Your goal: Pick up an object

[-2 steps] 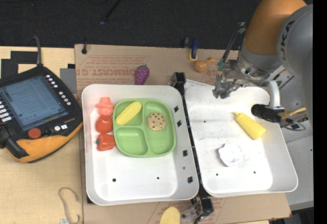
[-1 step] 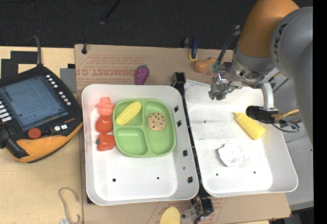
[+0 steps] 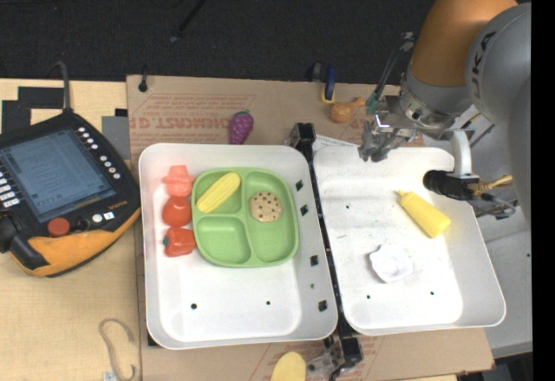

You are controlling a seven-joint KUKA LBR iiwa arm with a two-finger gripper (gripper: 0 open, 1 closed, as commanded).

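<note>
Cardboard-covered tabletop, two white bins, and honestly we'd go for the yellow mustard bottle lying in the right bin: light, stiff, slick plastic, so pinch mid-body; gripper hovers at the far rim, can't tell its state.

green tray, yellow corn, yellow bottle, purple grapes
</note>
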